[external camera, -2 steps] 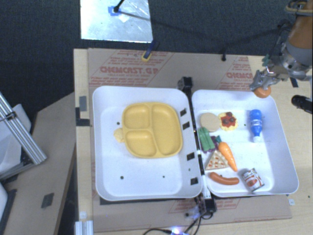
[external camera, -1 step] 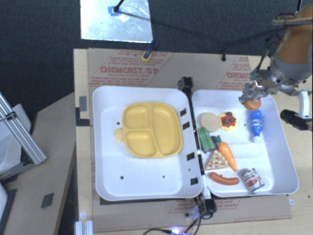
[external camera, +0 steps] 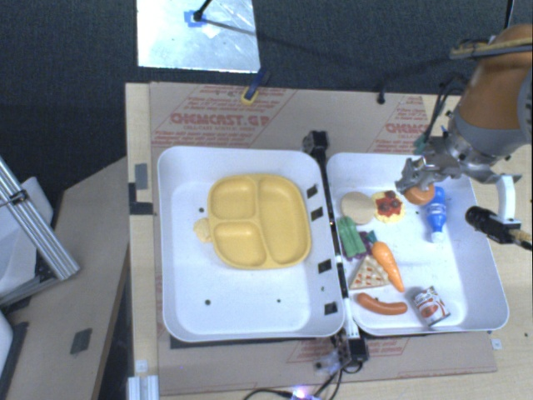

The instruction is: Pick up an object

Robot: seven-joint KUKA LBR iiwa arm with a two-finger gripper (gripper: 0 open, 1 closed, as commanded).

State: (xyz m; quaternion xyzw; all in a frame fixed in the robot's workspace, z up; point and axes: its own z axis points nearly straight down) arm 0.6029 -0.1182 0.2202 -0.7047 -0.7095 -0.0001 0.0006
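Observation:
The right bin (external camera: 490, 283) holds several toy foods: a pale bun (external camera: 358, 207), a red and yellow piece (external camera: 388, 206), a blue bottle (external camera: 435, 213), a green piece (external camera: 350, 238), a carrot (external camera: 386, 261), a triangular slice (external camera: 366, 275), a sausage (external camera: 383, 305) and a small can (external camera: 430, 304). My gripper (external camera: 415, 182) hangs low over the bin's far side. A small orange piece (external camera: 420, 196) sits directly under it, partly hidden. Whether the gripper touches that piece is unclear.
The left bin (external camera: 179, 223) carries a yellow divided plate (external camera: 254, 221) with a small yellow bit (external camera: 201, 227) at its left rim. A black divider (external camera: 329, 223) runs between the bins. The grey arm (external camera: 491, 115) reaches in from the upper right.

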